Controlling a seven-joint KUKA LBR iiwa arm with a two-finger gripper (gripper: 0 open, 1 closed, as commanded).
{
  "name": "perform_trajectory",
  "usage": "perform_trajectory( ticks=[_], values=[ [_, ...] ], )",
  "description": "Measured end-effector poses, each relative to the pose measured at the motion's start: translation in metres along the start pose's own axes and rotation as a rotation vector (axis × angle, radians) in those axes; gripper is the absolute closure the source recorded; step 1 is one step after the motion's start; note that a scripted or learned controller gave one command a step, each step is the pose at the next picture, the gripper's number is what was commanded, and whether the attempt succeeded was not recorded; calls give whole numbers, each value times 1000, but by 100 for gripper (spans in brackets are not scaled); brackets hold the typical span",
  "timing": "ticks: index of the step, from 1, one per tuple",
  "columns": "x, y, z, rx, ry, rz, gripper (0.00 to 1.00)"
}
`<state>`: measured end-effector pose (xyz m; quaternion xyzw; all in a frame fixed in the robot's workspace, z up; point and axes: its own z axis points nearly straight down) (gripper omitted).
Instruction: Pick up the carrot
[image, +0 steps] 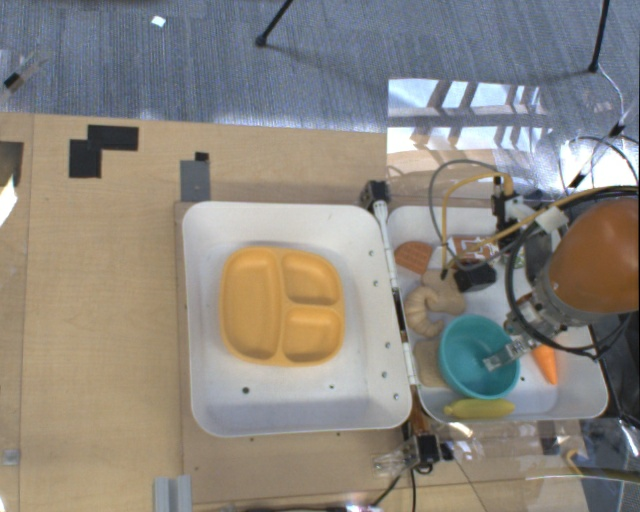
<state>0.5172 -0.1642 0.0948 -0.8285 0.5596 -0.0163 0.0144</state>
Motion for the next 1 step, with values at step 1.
perform_trajectory(
  ticks=[1],
  values=[
    [30,2,0,4,5,-311,100]
  ],
)
